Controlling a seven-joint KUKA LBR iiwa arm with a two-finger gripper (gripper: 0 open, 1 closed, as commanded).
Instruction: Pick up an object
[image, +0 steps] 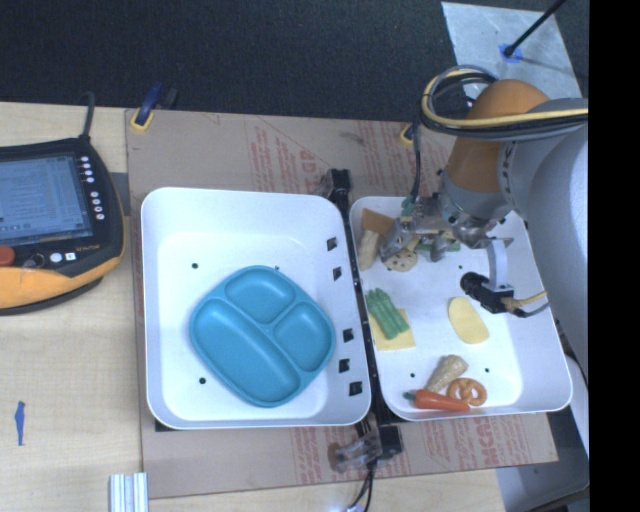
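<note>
Gripper (415, 240) low in right bin (535, 385), upper-left corner, over a small cluster. Nearest item: cookie (403, 261), touching or just below-left of fingertips. Round, tan, dark-speckled, flat; no long axis. Tan wedge (372, 228) just beside, to the left. Jaw opening: cannot tell, mechanism cluttered. Nothing visibly held. Single arm, reaching from right. Judgement: short descent onto cookie, little lateral shift needed.
</note>
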